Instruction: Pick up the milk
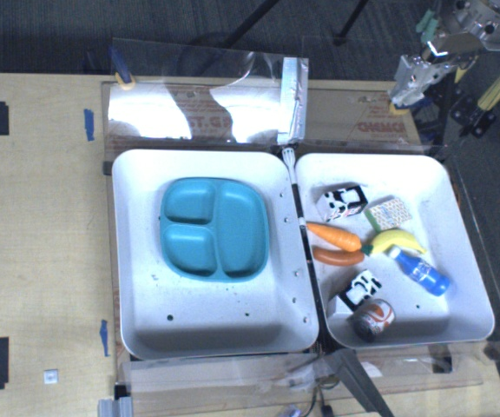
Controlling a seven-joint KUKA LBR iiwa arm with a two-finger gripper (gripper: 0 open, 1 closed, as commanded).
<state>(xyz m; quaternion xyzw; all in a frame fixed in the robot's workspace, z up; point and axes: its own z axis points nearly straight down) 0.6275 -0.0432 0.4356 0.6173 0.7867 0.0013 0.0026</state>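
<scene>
We're at the approach step, w/ nothing lifted yet: the end effector (413, 83) hangs high at the top right, outside the bins and above the far edge of the table (42, 233), well apart from everything in the right bin (467, 233). Whether it's spread or pressed together we can't tell; it carries nothing we can see. The milk looks to be the small cow-patterned carton (344, 201) lying in the far-left part of the right bin, near the divider btw the two bins. A second black-and-white patterned item (362, 290) sits toward the near side, touching a dark round can (373, 318), so we're judging, not certain, which one is meant. Just beside the carton on its near side lie a carrot (333, 234) and a sausage-like piece (337, 255); a banana (396, 241) and a blue bottle (420, 272) lie further right. The left bin (137, 302) holds a blue divided plate (213, 228). Next move, as we see it: travel left and down over the carton, line the grip across its narrow sides, and descend w/o clipping the carrot or bin wall.
</scene>
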